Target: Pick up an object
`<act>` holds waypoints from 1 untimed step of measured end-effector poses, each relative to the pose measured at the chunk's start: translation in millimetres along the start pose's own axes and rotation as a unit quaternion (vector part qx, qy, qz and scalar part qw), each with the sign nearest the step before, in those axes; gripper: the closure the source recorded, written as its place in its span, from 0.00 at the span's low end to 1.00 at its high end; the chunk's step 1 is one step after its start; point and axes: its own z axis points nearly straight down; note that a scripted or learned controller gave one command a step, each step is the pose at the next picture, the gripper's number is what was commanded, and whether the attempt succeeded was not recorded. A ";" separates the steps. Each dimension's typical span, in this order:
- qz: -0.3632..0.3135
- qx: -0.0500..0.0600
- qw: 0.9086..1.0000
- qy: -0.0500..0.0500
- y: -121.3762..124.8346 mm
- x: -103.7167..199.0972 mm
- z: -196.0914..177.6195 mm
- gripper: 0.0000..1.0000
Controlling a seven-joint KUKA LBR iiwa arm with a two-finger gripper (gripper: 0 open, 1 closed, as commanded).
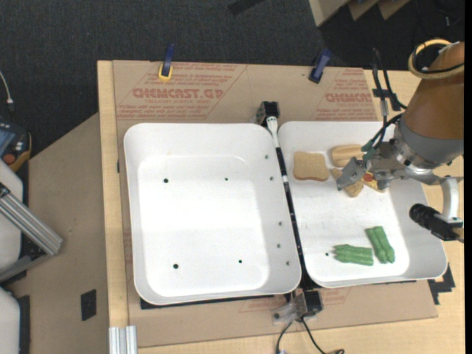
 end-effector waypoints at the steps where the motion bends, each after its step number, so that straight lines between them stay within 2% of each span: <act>1: 0.003 -0.001 1.000 -0.003 -3.2 -77.9 3.6 0.00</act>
